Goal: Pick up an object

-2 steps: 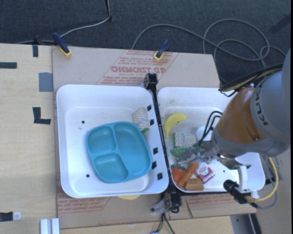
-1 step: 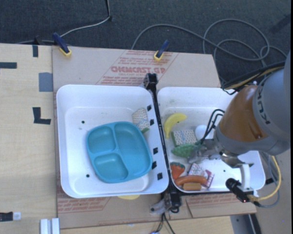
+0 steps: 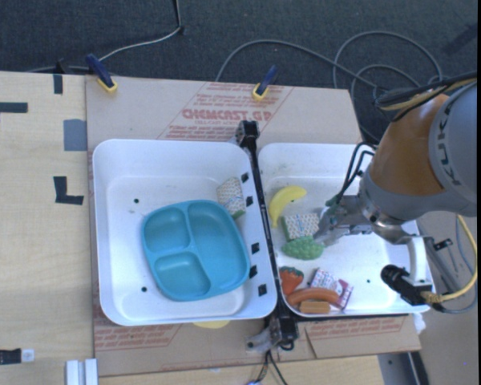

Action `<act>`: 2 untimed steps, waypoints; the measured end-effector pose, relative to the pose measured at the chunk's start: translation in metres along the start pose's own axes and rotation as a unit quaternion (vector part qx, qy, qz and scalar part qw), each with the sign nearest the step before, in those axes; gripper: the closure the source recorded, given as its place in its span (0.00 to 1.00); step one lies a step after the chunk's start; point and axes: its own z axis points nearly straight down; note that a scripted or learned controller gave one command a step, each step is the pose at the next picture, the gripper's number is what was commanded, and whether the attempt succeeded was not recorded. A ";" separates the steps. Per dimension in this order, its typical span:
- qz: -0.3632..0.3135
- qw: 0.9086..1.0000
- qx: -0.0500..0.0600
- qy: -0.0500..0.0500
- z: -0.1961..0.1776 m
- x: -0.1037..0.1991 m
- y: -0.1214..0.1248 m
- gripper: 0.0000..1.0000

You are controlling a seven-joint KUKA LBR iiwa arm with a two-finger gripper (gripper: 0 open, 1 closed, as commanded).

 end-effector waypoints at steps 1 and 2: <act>0.000 1.000 0.000 0.000 0.000 0.000 0.000 0.00; 0.000 1.000 0.000 0.000 0.009 0.039 0.058 0.00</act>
